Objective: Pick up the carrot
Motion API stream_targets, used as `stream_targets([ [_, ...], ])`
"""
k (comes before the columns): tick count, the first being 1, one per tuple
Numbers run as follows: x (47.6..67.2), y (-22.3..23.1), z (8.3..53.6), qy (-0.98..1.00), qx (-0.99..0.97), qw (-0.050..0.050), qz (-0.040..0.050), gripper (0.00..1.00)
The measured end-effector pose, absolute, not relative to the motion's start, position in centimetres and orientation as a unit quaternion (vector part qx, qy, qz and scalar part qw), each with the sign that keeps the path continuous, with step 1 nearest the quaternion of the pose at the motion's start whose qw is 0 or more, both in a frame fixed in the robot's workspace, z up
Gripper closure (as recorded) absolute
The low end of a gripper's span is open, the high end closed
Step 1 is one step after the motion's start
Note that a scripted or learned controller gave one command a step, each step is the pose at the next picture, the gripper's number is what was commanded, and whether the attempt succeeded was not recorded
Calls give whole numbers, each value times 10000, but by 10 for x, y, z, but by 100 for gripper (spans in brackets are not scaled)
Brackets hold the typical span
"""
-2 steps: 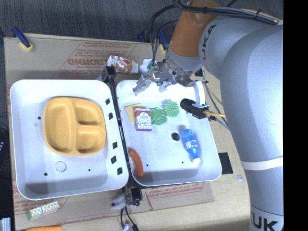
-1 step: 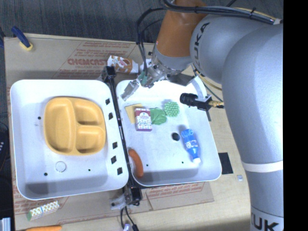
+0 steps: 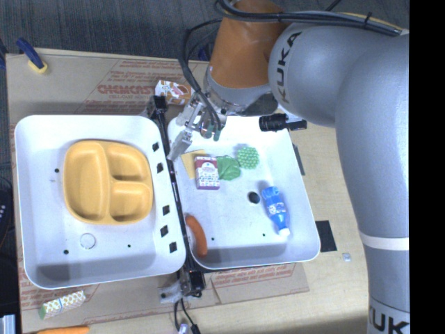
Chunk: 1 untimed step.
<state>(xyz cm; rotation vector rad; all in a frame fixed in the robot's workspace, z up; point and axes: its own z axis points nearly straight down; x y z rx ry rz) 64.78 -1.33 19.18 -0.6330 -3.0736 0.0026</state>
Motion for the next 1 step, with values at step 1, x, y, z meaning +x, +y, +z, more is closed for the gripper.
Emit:
stream_targets([
  [1,649,-14,202,-9797,-2002,12,15,100],
])
